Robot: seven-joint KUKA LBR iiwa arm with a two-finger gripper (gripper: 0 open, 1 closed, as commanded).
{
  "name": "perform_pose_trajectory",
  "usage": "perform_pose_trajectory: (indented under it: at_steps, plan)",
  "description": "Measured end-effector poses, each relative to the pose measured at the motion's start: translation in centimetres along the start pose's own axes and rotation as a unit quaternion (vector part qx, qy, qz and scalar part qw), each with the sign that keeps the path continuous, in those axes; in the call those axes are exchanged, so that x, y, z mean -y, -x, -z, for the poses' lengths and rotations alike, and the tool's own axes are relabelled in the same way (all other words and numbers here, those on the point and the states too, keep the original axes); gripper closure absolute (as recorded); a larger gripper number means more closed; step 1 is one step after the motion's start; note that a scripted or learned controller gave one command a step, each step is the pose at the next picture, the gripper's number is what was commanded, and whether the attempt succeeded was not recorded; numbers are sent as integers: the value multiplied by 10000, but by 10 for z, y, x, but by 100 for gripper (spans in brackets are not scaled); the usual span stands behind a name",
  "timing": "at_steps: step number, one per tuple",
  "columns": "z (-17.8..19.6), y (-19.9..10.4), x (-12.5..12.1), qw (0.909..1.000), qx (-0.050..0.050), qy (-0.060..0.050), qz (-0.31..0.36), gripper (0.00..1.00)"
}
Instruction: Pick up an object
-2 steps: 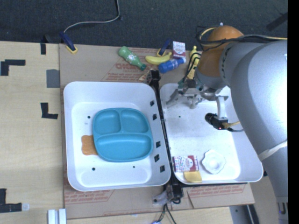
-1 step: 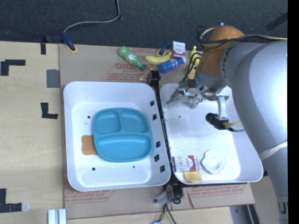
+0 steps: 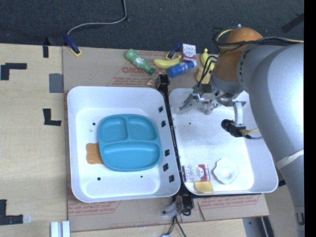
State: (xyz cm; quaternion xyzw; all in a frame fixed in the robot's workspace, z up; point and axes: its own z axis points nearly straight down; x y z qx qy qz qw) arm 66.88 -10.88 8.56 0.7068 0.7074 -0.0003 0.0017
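- The end effector [image 3: 197, 102] hangs low over the far part of the right bin [image 3: 256, 154], close to the divider between the two bins. Its metal fingers [image 3: 186, 104] look splayed apart, released, with nothing between them.
- No object is held yet, so the pick appears still to be ahead.
- Candidate objects in the right bin lie at its near edge, well apart from the end effector: a red-and-white packet [image 3: 194, 172], a yellow block [image 3: 204, 186] touching it, and a white round piece [image 3: 225, 171] just beside them.
- The left bin [image 3: 79, 132] holds a blue tray [image 3: 130, 142] with three compartments; an orange piece [image 3: 93, 153] pokes out from under the tray's left side.
- Beyond the bins, on the tabletop [image 3: 29, 132], sit a green bottle [image 3: 139, 61], a banana [image 3: 167, 62], a blue bottle [image 3: 179, 69] and a small carton [image 3: 189, 50], likely spares out of reach of the bins.
- Judging by position, the end effector hovers over bare bin floor, so a closing there would probably catch nothing.
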Motion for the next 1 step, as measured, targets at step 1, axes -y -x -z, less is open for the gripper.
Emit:
perform_pose_trajectory:
  at_steps: [1]
  plan:
    - [0,-8,9,10000,5,-2,-4,0]
